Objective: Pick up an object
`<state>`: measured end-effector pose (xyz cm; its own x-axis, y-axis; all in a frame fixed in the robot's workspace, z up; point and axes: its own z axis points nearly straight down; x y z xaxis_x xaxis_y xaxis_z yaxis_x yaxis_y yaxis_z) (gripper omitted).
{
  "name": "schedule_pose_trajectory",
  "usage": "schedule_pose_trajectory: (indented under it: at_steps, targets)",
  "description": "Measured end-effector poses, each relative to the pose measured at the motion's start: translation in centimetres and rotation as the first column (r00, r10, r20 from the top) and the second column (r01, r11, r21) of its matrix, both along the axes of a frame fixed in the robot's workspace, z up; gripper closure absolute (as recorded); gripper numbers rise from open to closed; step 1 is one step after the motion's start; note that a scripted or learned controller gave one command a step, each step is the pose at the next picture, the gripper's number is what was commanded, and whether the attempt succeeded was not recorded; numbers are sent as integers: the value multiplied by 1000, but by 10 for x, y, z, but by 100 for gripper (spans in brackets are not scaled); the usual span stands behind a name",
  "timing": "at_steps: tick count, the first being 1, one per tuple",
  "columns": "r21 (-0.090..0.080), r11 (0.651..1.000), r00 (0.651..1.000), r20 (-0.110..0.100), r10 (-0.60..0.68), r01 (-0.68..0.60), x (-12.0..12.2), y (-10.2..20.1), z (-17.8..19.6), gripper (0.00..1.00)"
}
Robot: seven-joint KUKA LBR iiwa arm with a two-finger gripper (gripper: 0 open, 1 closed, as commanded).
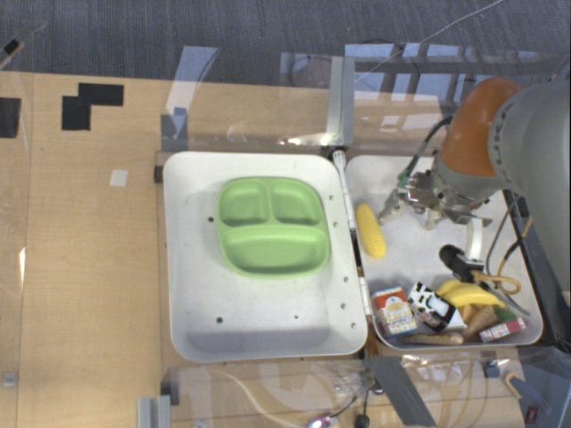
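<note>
A: Camera view, risks first?

B: Hand (412, 205) hovering in the right bin (406, 270), just right of the corn cob (371, 230); whether open or closed, cannot tell. Nothing seen gripped. Likely to close on air, or nudge the cob against the bin's left wall. Crowded pile near the front — banana (468, 294), small carton (391, 310), toy cow (430, 303) — could snag.

A: And the cob's lie?

B: Flat on the bin floor, long axis running front to back, slightly slanted, far end toward the left. Green divided plate (272, 226) in the left bin (192, 266), well apart.
</note>
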<state>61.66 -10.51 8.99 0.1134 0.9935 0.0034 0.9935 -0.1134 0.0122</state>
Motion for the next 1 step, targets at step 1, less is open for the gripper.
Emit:
schedule_pose_trajectory:
  at_steps: [1]
  targets:
    - [-1,1000,1000,2,-30,30,-74,-5,2,0]
